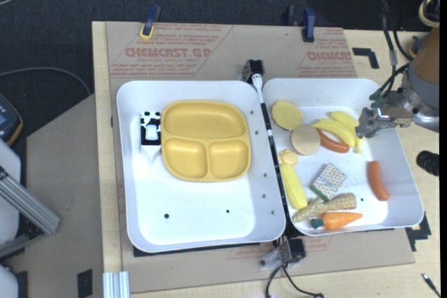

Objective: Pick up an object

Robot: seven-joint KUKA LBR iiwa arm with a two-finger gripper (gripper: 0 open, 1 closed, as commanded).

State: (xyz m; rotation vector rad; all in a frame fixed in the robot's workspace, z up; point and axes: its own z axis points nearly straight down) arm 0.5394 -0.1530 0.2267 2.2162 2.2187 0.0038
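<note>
gripper (368,123) hovering over the right bin's (408,178) far right side, can't tell its state, banana (342,125) just beside it, long axis running left to right, sausage (378,180) nearer, pointing roughly front to back

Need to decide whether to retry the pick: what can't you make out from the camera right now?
- Gripper: too small and dark to tell open from shut, or whether it touches the banana.
- Arm: cut off by the right edge.
- Carrot: green end tucked under the corn and neighbouring pieces.
</note>
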